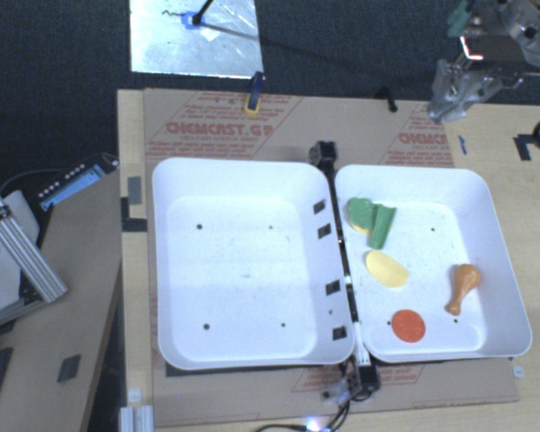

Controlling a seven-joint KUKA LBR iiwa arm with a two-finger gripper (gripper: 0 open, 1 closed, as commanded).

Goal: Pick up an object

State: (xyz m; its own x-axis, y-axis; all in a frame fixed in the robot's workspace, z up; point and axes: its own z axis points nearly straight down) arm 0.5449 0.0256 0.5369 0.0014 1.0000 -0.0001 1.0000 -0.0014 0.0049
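We see the end effector (452, 97) up at the top right, hanging above the cardboard-covered worktop (216, 124), past the far rim of the right bin (499, 241). We cannot tell how it is set, apart or together; nothing shows in its grip.

Everything to pick lies below it in the picture, in the right bin. Closest, down and to the left of the end effector, is a green piece (372, 217), near the bin's far left corner. Just below that we have a yellow piece (386, 269), lying flat, close to the green one but whether they touch we cannot say. Further down still sits a red disc (409, 326), near the front rim. Almost straight below the end effector, well apart from it, an orange drumstick (463, 287) lies toward the bin's right side, its thick end up.

Far off to the left of the end effector we have the left bin (175, 187), touching the right one along a black hinge strip (342, 259).
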